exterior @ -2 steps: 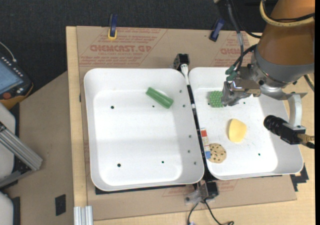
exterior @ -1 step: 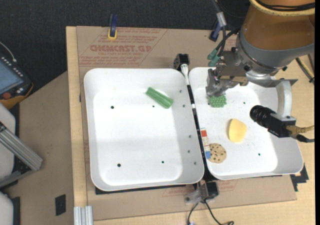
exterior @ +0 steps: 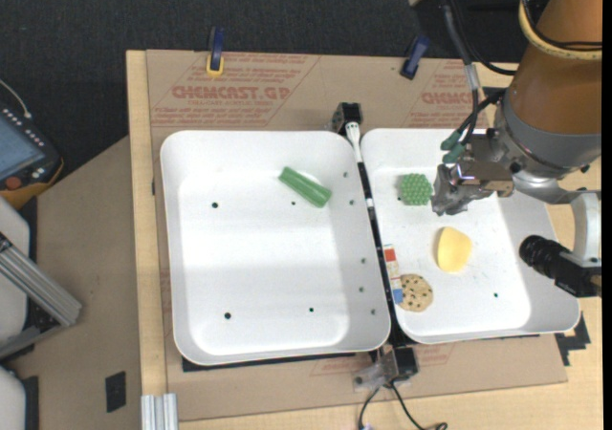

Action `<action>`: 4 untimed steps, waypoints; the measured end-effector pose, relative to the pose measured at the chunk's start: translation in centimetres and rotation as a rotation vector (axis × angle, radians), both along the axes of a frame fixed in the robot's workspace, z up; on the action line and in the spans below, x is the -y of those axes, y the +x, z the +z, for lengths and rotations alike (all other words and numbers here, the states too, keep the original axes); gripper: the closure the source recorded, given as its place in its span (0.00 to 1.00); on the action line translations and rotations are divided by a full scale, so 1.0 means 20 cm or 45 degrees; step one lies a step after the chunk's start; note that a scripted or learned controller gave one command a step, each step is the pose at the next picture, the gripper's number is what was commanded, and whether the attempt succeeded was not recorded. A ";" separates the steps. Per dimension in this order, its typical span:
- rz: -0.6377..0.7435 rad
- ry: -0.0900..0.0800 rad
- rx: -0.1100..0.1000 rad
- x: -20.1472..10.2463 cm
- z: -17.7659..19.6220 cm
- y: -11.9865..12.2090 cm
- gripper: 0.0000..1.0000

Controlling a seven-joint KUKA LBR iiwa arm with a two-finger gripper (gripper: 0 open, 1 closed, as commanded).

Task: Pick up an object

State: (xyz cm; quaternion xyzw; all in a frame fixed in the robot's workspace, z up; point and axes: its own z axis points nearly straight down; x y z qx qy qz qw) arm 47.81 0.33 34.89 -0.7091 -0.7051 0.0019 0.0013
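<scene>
The left bin (exterior: 191, 266) holds a green block (exterior: 305, 186) near its far right corner. In the right bin (exterior: 516, 313) lie a green bumpy ball (exterior: 414, 190), a yellow lemon-like piece (exterior: 453, 249) and a brown cookie (exterior: 414, 292). My gripper (exterior: 449, 203) hangs over the right bin, just right of the green ball and above the yellow piece. Nothing shows between its fingertips.
A black divider rail (exterior: 368, 208) runs between the bins, with a small red and blue tag (exterior: 391, 270) by it. Blue clamps (exterior: 216, 53) hold the cardboard sheet at the back. A black fitting (exterior: 555, 261) sticks in over the right bin's right edge.
</scene>
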 end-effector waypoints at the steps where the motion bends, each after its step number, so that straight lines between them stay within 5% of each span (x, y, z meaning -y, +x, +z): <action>1: 0.012 0.001 0.014 -0.18 0.14 0.21 1.00; 2: 0.009 0.000 0.009 -0.24 0.10 0.28 1.00; 3: 0.002 0.001 0.000 -0.05 0.10 0.04 1.00; 4: 0.013 0.001 0.010 -0.26 0.10 0.14 1.00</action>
